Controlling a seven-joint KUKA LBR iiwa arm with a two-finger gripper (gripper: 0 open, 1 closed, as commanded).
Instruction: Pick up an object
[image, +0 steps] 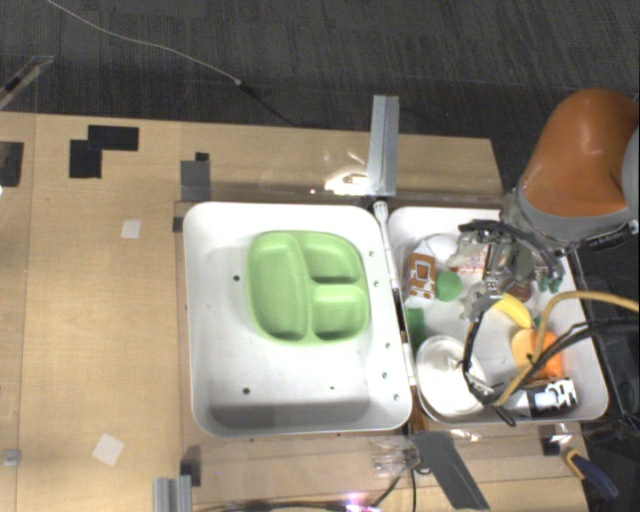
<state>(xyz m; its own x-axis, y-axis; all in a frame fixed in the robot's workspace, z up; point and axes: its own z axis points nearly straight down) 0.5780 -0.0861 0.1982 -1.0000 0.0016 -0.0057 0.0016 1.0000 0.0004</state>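
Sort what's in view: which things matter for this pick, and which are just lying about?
For the pick:
- pincer over the right bin
- banana
- white bowl
- green ball
- orange thing

Lying about:
- green tray in the left bin
- cables

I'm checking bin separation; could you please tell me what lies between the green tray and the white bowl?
In the camera view, the two bins' adjoining rims lie between the green tray and the white bowl.
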